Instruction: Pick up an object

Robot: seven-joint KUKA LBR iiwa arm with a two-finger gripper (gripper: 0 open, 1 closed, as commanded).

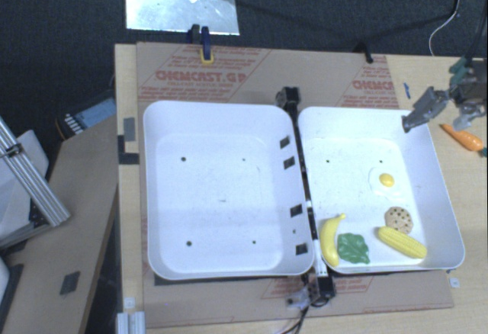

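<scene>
End effector (pixel 418 117) sits at the right bin's (pixel 438 172) 1 o'clock corner, can't tell its state; banana (pixel 329 239), corn (pixel 402 242), cookie (pixel 397 218) cluster around 5.

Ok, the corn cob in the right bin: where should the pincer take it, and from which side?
Probably at the middle of the corn cob, coming straight down. It lies flat and slanted near the bin's front right corner, so close across its narrow width. The cookie sits just behind its left end, so mid-cob keeps clear. The pincer is at the bin's far right rim.
</scene>
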